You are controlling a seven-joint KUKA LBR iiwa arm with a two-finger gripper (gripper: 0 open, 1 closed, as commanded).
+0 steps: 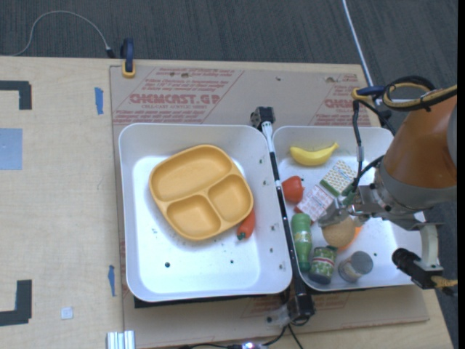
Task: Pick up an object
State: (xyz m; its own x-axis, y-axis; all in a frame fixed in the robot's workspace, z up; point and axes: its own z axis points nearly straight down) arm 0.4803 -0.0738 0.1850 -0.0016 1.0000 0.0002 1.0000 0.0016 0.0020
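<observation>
Camera view: gripper low in right bin, right above the tan round object. Can't tell its state from here, wrist blocks it. Looks like approach/grasp step, lift not done. Next move needs a firm close on that object, then straight up, clear of green bottle and can.

Bright, even light; soft shadows
</observation>
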